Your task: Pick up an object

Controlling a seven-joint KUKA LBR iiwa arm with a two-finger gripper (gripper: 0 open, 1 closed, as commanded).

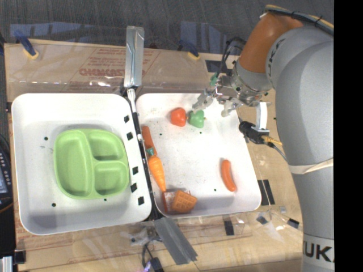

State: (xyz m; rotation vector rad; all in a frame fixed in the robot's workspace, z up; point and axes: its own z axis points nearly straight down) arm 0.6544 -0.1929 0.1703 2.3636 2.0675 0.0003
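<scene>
In the right bin [244,152] lie a red tomato [178,117] and a small green toy [197,119] side by side near the far edge. An orange carrot [157,172] and a thin orange stick [147,137] lie along the left wall. A waffle piece [181,200] is at the near edge and a sausage [228,175] is at the right. My gripper [214,106] hangs over the bin's far right corner, just right of and above the green toy. Its fingers are spread open with nothing between them.
The left bin [28,123] holds a green divided plate [91,163]. A metal divider bar [134,58] stands between the bins at the back. The grey arm [300,95] fills the right side, with a cable [262,135] over the right bin's rim.
</scene>
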